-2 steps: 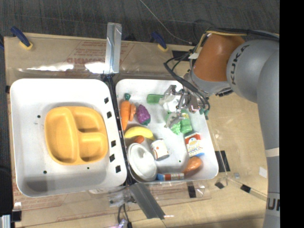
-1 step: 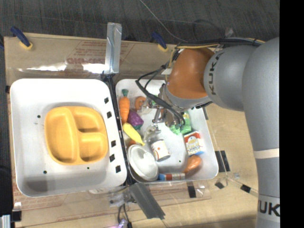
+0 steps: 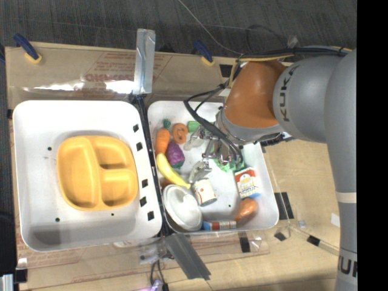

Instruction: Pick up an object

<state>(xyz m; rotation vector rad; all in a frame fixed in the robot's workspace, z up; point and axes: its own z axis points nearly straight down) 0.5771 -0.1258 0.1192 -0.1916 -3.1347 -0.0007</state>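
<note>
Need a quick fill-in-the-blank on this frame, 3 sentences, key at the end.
1. The yellow plastic divided tray lies in the ____ white bin.
2. The yellow plastic banana lies just below the ____ toy eggplant.
3. The grey arm with an orange band reaches over the ____ white bin.

Missing words: left; purple; right

A yellow tray (image 3: 97, 170) is seen in a white bin (image 3: 30, 162); a purple eggplant (image 3: 175, 154), yellow banana (image 3: 168, 172) and orange carrot (image 3: 162, 141) are seen.
</note>
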